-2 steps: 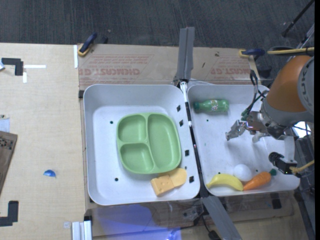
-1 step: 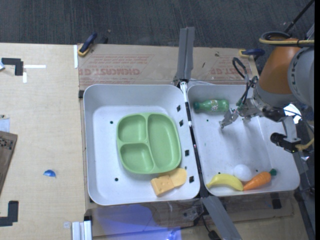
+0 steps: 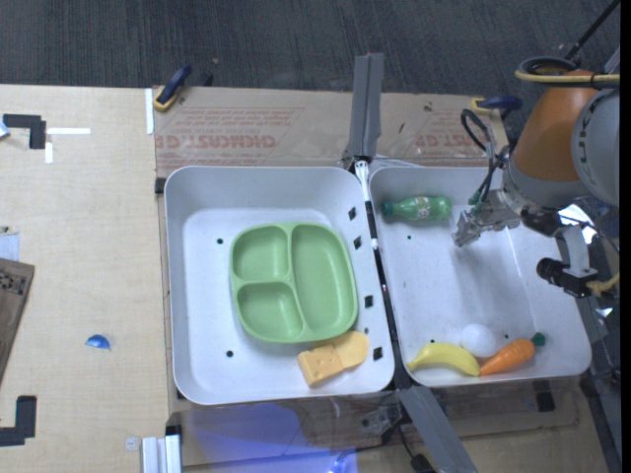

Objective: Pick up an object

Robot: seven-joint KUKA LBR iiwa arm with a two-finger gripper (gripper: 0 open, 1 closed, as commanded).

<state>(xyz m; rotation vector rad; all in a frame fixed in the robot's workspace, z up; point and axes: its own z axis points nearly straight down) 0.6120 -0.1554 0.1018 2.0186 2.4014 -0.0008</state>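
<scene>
Bottle (image 3: 417, 207), green, lying on its side at the far wall of the right bin (image 3: 434, 274), just left of the gripper (image 3: 477, 227), which hangs low over the bin floor holding nothing, its finger state unreadable, apparently placed for a grasp.

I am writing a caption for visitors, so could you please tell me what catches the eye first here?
The green plate in the left bin, with cheese at its near edge. In the right bin, a banana, egg and carrot sit together, the tool beside a bottle.
</scene>
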